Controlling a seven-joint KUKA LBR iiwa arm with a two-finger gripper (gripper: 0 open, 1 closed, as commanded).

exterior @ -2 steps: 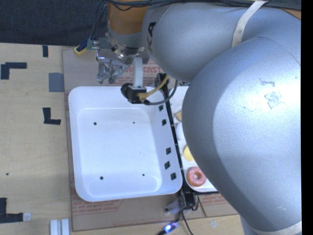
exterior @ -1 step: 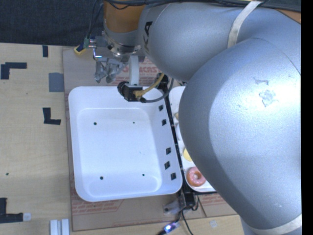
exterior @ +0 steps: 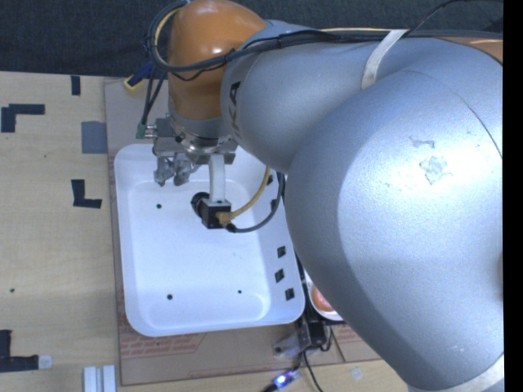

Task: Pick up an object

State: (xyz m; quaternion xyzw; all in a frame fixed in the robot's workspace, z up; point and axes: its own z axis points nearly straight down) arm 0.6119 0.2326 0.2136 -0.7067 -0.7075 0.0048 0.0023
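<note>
Reaching in from the right of the frame, the grey arm [exterior: 392,178] covers most of the right half of the view. Its orange band [exterior: 204,47] sits at upper centre, above the wrist. Below the band, the gripper [exterior: 173,172] points down over the upper left part of the white bin [exterior: 139,243], close to the bin's far wall. From where I stand, I cannot tell whether the claw is apart or together, and I cannot tell whether it touches the bin floor or hangs just above it.

The bin lies left of centre on a brown mat [exterior: 163,345], which rests on the pale wooden bench [exterior: 49,251]. A few small dark dots [exterior: 169,296] mark the bin floor, and three small black squares [exterior: 280,253] run down its right inner wall.

The one candidate object, an orange-and-white thing [exterior: 320,302], shows at lower centre, just beyond the bin's right wall and well apart from the gripper. The arm hides most of it, so its shape and the surface beneath it cannot be made out.

Black tape marks [exterior: 82,196] and a grey patch [exterior: 94,135] lie on the bench at the left of the frame. Dark cables [exterior: 155,43] loop around the left side of the orange band.
</note>
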